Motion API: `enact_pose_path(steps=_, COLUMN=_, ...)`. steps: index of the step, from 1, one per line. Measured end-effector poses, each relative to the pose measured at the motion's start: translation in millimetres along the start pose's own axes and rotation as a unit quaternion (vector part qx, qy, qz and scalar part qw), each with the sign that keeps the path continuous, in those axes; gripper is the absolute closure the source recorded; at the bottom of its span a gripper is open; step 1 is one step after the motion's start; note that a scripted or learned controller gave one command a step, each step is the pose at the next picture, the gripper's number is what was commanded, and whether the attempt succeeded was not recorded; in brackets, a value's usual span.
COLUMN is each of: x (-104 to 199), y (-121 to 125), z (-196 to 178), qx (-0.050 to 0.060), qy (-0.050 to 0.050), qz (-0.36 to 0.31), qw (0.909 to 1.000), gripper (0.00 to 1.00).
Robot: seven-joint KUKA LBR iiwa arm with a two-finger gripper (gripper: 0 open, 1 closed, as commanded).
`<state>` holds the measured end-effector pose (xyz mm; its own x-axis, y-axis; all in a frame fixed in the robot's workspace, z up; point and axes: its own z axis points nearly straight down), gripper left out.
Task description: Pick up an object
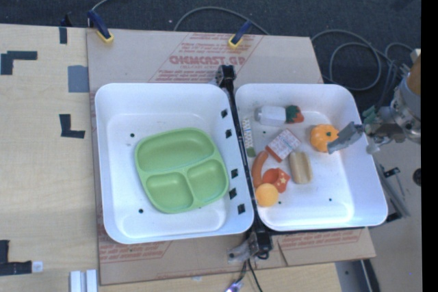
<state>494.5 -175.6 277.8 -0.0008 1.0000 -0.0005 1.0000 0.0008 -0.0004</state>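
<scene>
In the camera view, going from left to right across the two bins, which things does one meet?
Green divided plate → orange sausage-shaped piece → patterned red-and-white packet → tan bread roll → orange pumpkin-like toy → gripper.

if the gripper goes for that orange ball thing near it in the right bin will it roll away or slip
Probably apt to roll: the orange ball looks round and sits on the flat floor of the right bin. Its smooth curve may slip between fingers unless gripped across its middle. The gripper is right beside it, so a nudge could push it toward the bread roll.
</scene>
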Motion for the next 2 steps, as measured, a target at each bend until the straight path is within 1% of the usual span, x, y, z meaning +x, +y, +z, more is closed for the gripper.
enact_pose_path(steps=1, x=-12.0, y=112.1, z=125.4, qx=0.002, qy=0.001, qz=-0.001, qw=1.0000, gripper=0.00)
enact_pose_path(steps=2, x=-0.1, y=148.3, z=190.6, qx=-0.003, qy=-0.001, qz=-0.001, qw=1.0000, gripper=0.00)
